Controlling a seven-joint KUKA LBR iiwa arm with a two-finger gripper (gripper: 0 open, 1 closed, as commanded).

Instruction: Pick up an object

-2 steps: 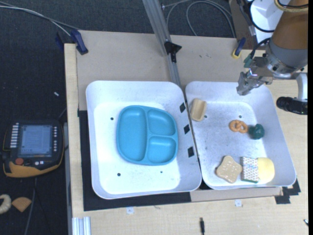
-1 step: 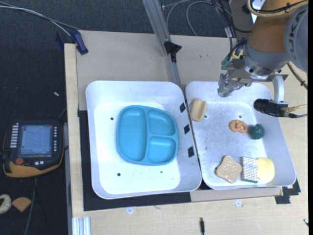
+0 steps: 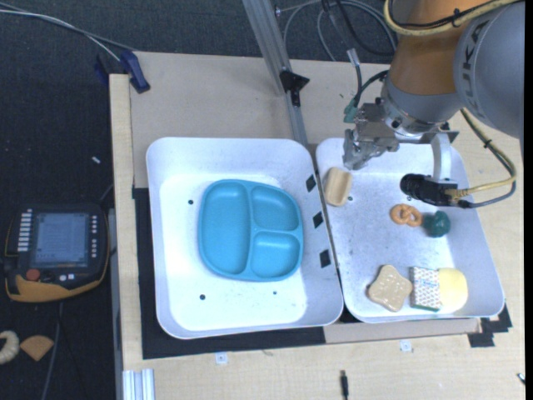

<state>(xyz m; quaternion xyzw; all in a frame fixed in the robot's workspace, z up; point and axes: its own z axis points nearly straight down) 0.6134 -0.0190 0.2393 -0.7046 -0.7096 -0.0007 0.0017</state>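
Six small objects lie in the right bin (image 3: pixel 491 265): a tan block (image 3: pixel 337 186) against its left wall, a pretzel (image 3: pixel 405 215) beside a green piece (image 3: pixel 435 223), and, near its front wall, a cracker (image 3: pixel 390 287), a patterned packet (image 3: pixel 425 288), and what may be a lemon (image 3: pixel 451 287).

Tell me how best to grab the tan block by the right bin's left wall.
Come straight down on the tan block and close the tool across its narrow width, near mid-length. It lies long-side along the right bin's wall, so the wall-side finger has little room.
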